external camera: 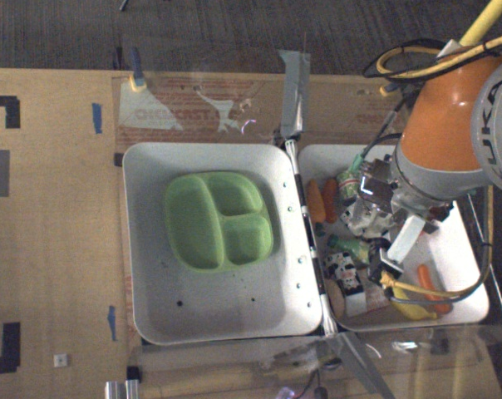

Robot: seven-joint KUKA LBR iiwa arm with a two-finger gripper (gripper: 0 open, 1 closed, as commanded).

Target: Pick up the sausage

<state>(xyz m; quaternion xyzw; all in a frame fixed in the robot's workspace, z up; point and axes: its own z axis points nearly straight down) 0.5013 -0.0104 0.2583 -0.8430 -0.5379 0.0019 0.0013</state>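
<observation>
Two elongated pieces lie side by side at the left end of the right bin (475, 302): an orange one (316, 202) and a darker red-brown one (329, 199). Either could be the sausage; I cannot tell which. My gripper (361, 221) hangs low over the clutter in the middle of this bin, just right of and slightly nearer than those two pieces. The wrist and its metal parts hide whatever lies beneath it.
The left bin (143, 298) holds a green divided plate (219, 221). Around the gripper lie a green packet (348, 181), black-and-white pieces (344, 266), a brown card (363, 299), an orange stick (430, 283) and a yellow item (413, 308). Cables loop off the arm at the right.
</observation>
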